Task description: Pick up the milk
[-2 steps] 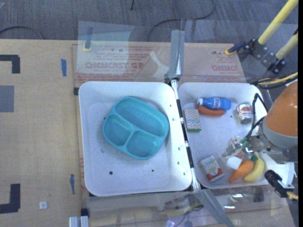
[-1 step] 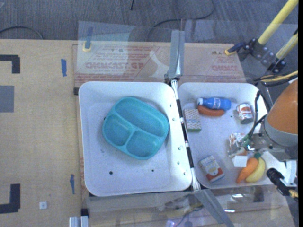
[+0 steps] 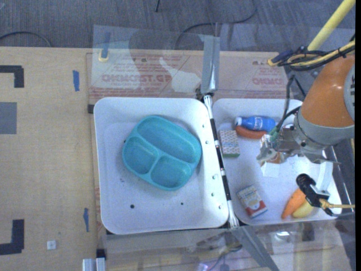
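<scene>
Camera view shows our claw low in the right bin — whether it grips anything we cannot tell. We judge the milk to be the small carton lying below-left of it, apart — still to be reached.

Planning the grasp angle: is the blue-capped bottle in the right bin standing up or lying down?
Lying down. The bottle shows its full side, blue cap pointing left, along the far wall of the right bin.
</scene>
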Controlling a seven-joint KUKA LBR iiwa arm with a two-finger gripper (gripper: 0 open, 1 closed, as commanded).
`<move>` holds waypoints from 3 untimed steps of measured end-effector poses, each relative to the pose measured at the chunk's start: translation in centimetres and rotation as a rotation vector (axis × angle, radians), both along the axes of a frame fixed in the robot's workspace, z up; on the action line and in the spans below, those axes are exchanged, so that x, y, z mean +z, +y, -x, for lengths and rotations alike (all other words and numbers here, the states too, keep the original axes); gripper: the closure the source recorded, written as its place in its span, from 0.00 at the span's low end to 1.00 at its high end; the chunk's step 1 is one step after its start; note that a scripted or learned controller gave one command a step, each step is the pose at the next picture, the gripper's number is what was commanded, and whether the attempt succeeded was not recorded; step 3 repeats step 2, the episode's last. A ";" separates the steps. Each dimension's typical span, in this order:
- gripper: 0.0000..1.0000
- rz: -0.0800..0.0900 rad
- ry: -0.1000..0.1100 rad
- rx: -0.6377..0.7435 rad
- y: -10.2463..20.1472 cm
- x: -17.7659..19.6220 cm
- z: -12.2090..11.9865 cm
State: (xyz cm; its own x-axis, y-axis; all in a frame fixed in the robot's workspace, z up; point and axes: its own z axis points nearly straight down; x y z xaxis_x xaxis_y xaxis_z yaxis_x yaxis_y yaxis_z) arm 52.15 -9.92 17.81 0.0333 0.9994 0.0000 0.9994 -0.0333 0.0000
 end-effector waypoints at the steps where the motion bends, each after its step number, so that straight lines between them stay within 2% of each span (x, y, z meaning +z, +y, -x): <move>1: 1.00 0.001 -0.002 0.185 1.2 0.6 -4.0; 2: 1.00 0.001 -0.001 0.300 5.1 16.4 -2.5; 3: 1.00 0.001 -0.001 0.300 5.1 16.4 -2.5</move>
